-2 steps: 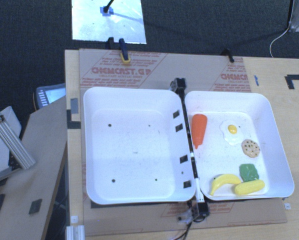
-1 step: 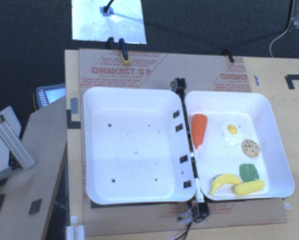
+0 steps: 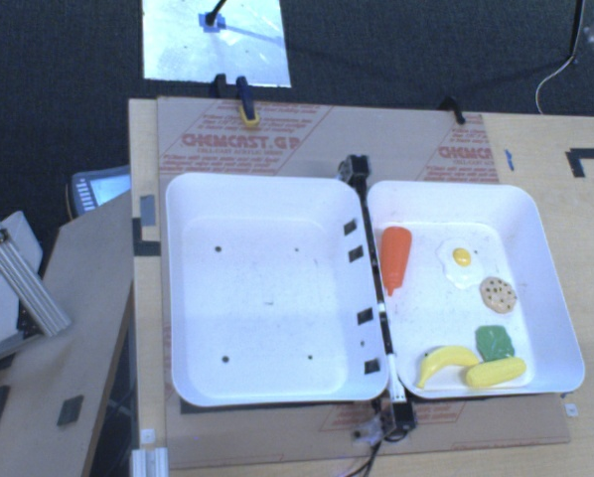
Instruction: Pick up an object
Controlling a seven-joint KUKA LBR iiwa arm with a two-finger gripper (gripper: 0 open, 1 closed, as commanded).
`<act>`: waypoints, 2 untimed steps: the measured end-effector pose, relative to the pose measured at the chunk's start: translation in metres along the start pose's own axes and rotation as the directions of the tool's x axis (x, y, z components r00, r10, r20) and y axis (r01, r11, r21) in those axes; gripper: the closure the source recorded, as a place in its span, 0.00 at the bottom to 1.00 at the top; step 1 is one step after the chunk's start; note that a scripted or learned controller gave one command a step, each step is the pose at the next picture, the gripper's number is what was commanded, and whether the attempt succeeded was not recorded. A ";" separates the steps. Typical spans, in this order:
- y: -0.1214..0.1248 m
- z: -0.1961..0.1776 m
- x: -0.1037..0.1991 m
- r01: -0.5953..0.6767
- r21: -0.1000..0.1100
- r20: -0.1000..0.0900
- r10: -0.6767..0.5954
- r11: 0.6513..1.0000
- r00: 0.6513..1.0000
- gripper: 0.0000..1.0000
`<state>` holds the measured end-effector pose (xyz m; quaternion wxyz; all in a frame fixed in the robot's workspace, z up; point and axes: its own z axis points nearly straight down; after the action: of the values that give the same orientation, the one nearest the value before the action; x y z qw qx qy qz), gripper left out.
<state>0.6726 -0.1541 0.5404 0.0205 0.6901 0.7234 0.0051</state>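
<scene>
Crowding risk: banana (image 3: 444, 363) touches yellow corn (image 3: 496, 372) beside green pepper (image 3: 494, 341); a grasp may slip. Gripper state: cannot tell.

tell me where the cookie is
The cookie lies in the right bin, near its right wall, just below the fried egg and above the green piece.

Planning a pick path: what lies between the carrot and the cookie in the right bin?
The fried egg sits between the carrot and the cookie, as the camera view shows.
</scene>
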 end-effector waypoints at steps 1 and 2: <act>0.001 -0.011 0.000 0.004 -0.003 0.003 -0.004 1.000 1.000 1.00; 0.001 -0.023 0.000 0.008 -0.007 0.005 -0.008 1.000 1.000 1.00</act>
<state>0.6732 -0.1532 0.5635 0.0246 0.6873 0.7259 0.0061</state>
